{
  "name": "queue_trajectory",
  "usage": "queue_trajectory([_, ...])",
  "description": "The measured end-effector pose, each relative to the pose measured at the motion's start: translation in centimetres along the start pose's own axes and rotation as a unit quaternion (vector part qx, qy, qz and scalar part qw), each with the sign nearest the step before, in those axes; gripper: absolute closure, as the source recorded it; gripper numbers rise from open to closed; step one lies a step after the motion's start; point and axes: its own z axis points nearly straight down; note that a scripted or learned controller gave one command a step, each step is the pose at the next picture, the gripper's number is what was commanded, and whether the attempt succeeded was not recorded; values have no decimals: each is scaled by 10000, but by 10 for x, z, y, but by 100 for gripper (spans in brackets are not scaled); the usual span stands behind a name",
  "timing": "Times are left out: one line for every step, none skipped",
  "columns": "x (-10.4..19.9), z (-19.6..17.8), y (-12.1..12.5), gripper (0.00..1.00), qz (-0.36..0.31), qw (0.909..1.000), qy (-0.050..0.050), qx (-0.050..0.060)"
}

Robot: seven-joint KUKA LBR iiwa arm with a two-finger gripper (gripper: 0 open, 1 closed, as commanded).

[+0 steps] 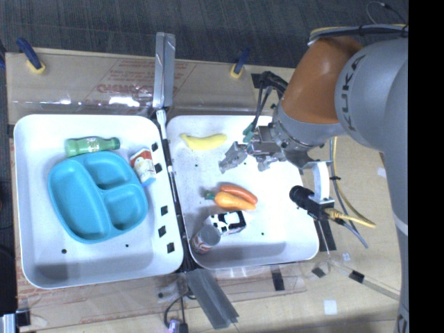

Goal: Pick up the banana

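The banana lies flat near the far wall of the right bin, its long axis running roughly left to right, with clear white floor around it. Just to its right we see the gripper, hanging low over the bin and apart from the fruit; nothing sits between its fingers, and whether they are apart or together we cannot tell from this angle.

To do this step well, we judge that we should bring the gripper leftward over the banana's middle, turn the wrist so the fingers straddle its narrow width rather than its length, and come down until they bracket the fruit before closing. The far wall is near, so we would keep the far finger off it.

Nearer us in the same bin lie a carrot, a small black-and-white object and a can, all well apart from the banana. The left bin holds a blue divided tray, a green bottle and a small container.
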Motion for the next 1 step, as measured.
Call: queue_trajectory([1,-8,65,0,-444,9990,-8,-17])
